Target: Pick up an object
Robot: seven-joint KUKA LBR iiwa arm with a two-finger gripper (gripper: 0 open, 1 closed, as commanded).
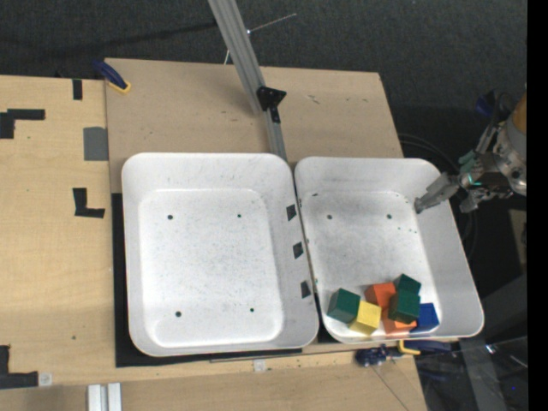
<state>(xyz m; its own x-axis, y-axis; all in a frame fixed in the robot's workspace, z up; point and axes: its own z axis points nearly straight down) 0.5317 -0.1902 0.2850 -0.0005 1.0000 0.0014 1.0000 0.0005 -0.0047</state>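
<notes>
Even soft lighting, faint shadows, slightly grainy

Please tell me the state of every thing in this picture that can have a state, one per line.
Two-finger gripper: over the right bin's far right rim, nothing between its fingers.
Left shallow white bin: flat on the bench.
Right shallow white bin: holds blocks at its near corner.
Small coloured blocks: piled together, untouched.

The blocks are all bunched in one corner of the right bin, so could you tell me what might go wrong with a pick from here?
1. The blocks touch and partly overlap, so closing on one may likely nudge its neighbours or catch two.
2. They sit against the right bin's near wall and corner, which could block a finger.
3. The end effector is at the bin's far right rim, well away from the pile, and might clip that rim.
</notes>
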